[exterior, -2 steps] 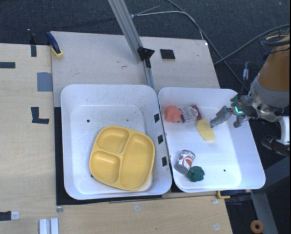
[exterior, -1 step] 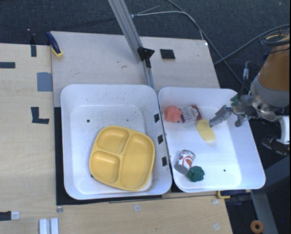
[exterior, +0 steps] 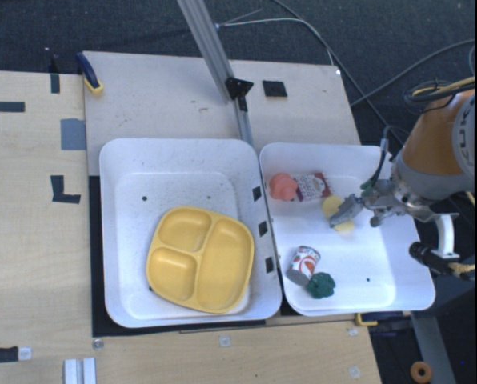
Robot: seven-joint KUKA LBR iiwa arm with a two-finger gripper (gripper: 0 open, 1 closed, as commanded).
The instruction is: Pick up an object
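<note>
Arm: grey KUKA with an orange band, reaching in from the right over the right bin (exterior: 382, 294).
Jaws (exterior: 344, 212): low over the upper middle of the right bin, pointing left and slightly down in the camera view.
Jaw state: cannot tell; the tips merge into one dark shape against the object under them.
Nearest object: yellow piece (exterior: 334, 207), touching or just under the jaw tips; partly covered, so its long axis is unclear.
Grasp: not shown; nothing is plainly between the jaws.
Other candidates: pink ball (exterior: 282, 186) and red-and-white packet (exterior: 311, 186) to the left of the jaws; red-and-white can (exterior: 305, 260) and green lump (exterior: 322, 285) toward the bin's near edge.
Left bin (exterior: 126, 166): holds a yellow divided plate (exterior: 200, 258), well apart from the jaws.
Hard to make out: contact between jaws and yellow piece.
</note>
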